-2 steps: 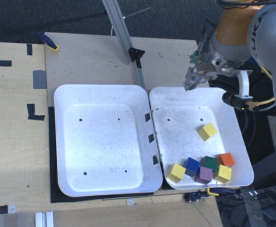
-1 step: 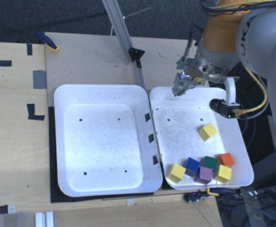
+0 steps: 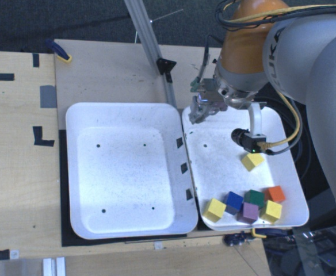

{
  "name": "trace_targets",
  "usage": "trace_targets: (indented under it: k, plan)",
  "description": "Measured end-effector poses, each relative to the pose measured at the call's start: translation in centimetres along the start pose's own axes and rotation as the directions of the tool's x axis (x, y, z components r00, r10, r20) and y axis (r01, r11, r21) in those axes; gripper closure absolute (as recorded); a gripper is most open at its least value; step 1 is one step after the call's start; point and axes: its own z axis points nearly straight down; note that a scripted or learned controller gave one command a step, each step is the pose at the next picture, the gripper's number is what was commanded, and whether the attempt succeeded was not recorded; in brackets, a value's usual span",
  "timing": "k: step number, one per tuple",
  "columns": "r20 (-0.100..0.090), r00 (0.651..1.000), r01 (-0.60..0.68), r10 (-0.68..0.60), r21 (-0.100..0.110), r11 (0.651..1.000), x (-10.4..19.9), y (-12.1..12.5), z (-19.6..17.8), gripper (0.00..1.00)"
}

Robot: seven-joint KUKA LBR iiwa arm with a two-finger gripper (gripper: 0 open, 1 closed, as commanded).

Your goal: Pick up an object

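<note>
Several small blocks lie in the right bin (image 3: 214,165). One yellow block (image 3: 252,161) sits alone near the bin's middle right. A cluster rests along the near edge: a yellow block (image 3: 215,209), a blue block (image 3: 234,201), a green block (image 3: 254,198), a purple block (image 3: 249,211), an orange block (image 3: 275,194) and another yellow block (image 3: 272,211). My gripper (image 3: 198,112) hangs over the far left corner of the right bin, well away from every block. I see nothing held in it.
The left bin (image 3: 70,119) lies beside the right one, their rims meeting in the middle. A slanted metal pole (image 3: 148,33) rises behind the bins. A black fitting with a yellow cable (image 3: 245,139) hangs from the arm above the lone yellow block.
</note>
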Motion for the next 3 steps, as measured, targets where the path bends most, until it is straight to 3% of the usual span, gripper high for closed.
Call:
trace_targets:
  k: [2, 3]
  plan:
    - [0.0, 1.0, 0.0, 0.0, 0.001, 1.0, 8.9, -5.8, 1.1, 1.0]
    - [0.003, 1.0, -0.006, 0.006, 0.001, 1.0, 9.1, -6.5, 3.1, 1.0]
